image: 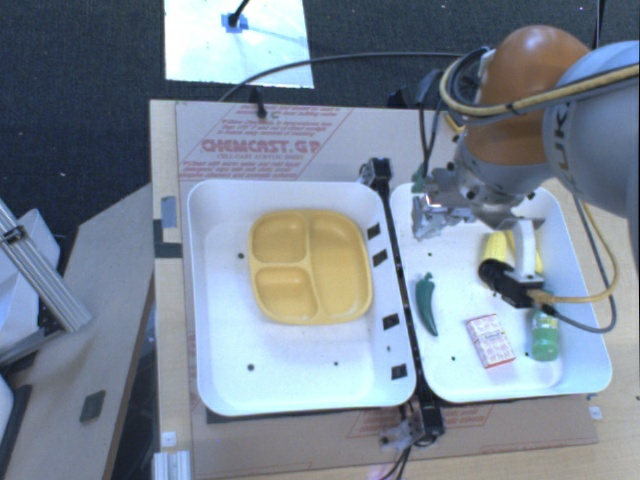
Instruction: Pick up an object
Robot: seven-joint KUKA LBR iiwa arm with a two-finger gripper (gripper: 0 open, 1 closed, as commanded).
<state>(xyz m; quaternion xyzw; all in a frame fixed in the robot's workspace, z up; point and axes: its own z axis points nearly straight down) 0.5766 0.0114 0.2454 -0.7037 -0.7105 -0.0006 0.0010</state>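
The right bin holds a dark green chili pepper, a small red and white box, a green bottle and a yellow object that the arm partly covers. My gripper hangs over the back left part of this bin, above and behind the pepper. Nothing is visibly held in it. The arm's grey and orange wrist hides the bin's back area.
The left bin holds a yellow divided plate. Black clips line the ridge between the bins. A black part on a yellow cable lies over the right bin beside the yellow object.
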